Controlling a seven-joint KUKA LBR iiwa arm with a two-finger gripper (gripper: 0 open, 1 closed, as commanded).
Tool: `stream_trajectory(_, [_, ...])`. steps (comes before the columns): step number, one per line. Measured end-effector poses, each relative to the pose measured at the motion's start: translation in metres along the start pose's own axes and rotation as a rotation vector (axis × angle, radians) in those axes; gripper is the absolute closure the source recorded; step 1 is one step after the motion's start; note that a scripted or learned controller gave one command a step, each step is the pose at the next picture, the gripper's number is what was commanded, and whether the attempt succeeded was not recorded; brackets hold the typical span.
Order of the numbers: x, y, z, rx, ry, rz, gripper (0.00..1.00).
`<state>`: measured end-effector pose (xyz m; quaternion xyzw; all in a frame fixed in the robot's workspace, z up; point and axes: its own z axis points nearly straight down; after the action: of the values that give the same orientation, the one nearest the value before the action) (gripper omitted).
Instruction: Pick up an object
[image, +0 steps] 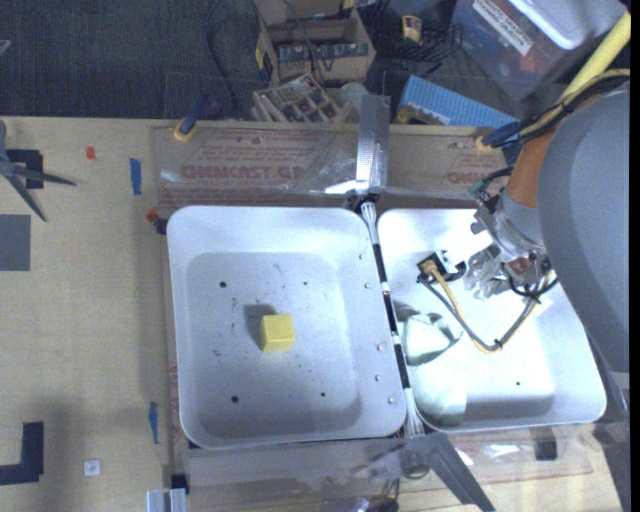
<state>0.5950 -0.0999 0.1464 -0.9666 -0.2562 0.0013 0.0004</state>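
Arm over the right bin, block alone in the left bin.

The grey arm (600, 220) reaches in from the right, above the right bin (530, 400). Its gripper (492, 272) hangs low there amid yellow and black cables (470, 325); whether its fingers are parted I cannot tell. The yellow block (278, 332) lies near the middle of the left bin (200, 240), well apart from it.
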Motion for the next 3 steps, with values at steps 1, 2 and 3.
stream_trajectory(1, [0.011,0.001,0.014,0.001,0.000,0.314,1.00])
stream_trajectory(2, [0.013,-0.001,0.004,0.002,-0.003,0.307,1.00])
stream_trajectory(3, [0.040,-0.078,-0.038,0.000,0.003,0.312,1.00])
